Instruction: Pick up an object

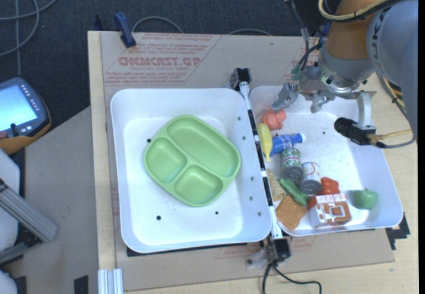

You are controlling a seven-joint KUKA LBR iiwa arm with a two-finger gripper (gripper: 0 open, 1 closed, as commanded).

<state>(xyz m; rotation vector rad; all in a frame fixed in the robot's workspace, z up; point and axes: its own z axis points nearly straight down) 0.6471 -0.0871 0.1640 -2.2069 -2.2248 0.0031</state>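
Observation:
My gripper [301,99] hangs over the far left corner of the right bin [378,166], open, its two fingers spread with nothing between them. Just below its left finger [284,96] lies a salmon-pink object [272,118]. Nearer along the bin's left side are a yellow banana [264,140], a blue bottle [286,141] and a tin can [291,165]. Towards the front lie a green vegetable [292,191], a grey can [309,186], a red object [330,186], a green fruit [364,199], an orange-and-white box [330,211] and a brown piece [289,213].
The left bin [129,200] holds a green divided plate [192,160]. A black bar [257,147] runs between the two bins. The grey arm with its orange band [362,14] comes in from the upper right, with a black cable part [352,130] over the right bin.

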